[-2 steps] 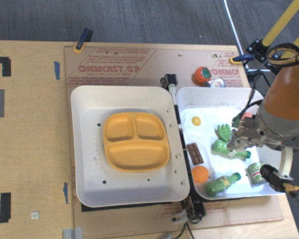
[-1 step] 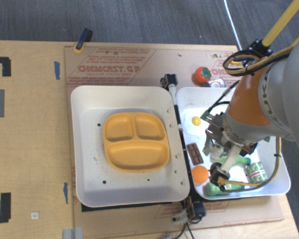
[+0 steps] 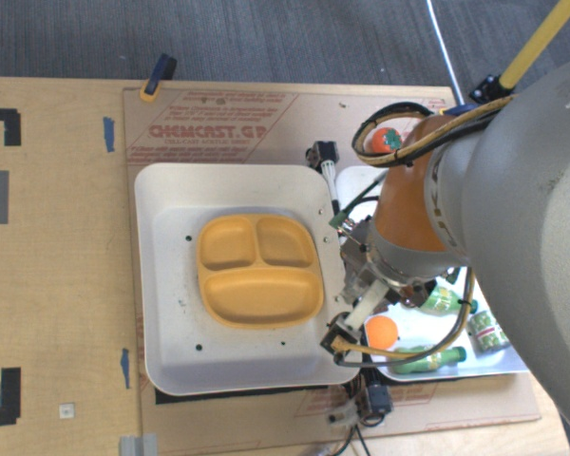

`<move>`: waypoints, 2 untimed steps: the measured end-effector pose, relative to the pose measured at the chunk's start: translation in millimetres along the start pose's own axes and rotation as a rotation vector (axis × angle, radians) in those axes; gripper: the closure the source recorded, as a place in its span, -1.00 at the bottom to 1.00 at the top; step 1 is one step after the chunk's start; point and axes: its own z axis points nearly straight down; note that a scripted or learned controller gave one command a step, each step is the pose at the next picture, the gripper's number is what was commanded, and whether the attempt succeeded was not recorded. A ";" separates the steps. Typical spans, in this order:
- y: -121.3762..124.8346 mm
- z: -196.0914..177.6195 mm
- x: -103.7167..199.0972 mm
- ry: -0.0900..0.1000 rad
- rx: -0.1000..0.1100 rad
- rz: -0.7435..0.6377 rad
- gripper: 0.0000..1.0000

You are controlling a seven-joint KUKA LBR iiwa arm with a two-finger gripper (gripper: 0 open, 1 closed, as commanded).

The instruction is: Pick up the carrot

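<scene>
The grey arm with its orange band reaches in from the right and covers most of the right bin. My gripper hangs below the wrist at that bin's left wall, seen from above. A rounded orange thing, possibly the carrot, lies in the right bin just below and right of the gripper. I see nothing held. A small orange and green thing shows at the arm's upper edge; what it is I cannot tell.
The left bin holds a yellow divided plate at its middle. Green items lie in the right bin near the orange thing. Brown cardboard lies under both bins.
</scene>
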 end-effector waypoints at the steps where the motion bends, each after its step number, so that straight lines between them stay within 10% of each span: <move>1: -22.9 -64.4 24.3 0.000 -0.001 0.163 1.00; 2: -50.4 -17.1 80.4 -0.002 0.002 0.051 1.00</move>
